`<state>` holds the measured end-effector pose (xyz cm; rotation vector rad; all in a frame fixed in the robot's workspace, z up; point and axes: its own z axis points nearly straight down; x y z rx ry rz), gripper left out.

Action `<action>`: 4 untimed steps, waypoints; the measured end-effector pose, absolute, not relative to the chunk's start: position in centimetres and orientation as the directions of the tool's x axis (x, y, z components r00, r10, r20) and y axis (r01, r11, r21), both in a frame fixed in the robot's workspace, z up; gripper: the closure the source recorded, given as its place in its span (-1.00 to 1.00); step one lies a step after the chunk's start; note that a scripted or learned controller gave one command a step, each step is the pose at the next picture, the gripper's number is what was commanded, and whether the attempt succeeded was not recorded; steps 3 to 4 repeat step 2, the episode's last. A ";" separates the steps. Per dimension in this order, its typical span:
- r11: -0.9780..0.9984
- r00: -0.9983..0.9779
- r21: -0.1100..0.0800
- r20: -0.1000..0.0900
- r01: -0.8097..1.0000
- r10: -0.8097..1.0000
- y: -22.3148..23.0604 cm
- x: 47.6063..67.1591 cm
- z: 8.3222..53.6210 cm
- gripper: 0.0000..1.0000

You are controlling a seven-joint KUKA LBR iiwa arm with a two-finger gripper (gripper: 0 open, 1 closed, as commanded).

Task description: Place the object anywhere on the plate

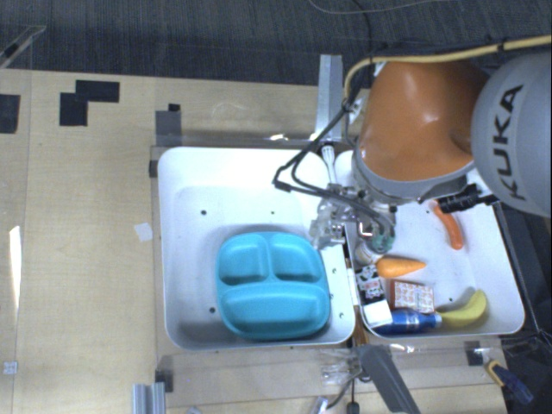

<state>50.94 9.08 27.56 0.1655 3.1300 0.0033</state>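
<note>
A blue plate (272,285) with three compartments lies in the left bin (185,231), toward its front right. My gripper (347,224) hangs over the wall between the two bins, just beyond the plate's far right corner, under the arm's orange wrist band (414,119). Nothing lies on the plate. In the right bin (509,291), just right of the gripper, lie an orange carrot (400,266) and a small greenish item (380,245) that the wrist partly hides.
The right bin also holds a red-orange stick-shaped item (449,225), a banana (467,309), a blue bottle (405,322), a patterned red box (412,296) and a small black-and-white item (371,283). A black cable (302,166) loops over the left bin's far side.
</note>
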 end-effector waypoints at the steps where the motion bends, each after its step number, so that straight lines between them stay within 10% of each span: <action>1: 0.971 -0.971 0.003 -0.008 0.238 0.238 5.1 48.9 34.6 1.00; 2: 0.973 -0.973 0.001 -0.003 0.230 0.230 4.1 51.9 27.5 1.00; 4: 0.973 -0.973 0.001 -0.003 0.230 0.230 4.1 51.9 27.5 1.00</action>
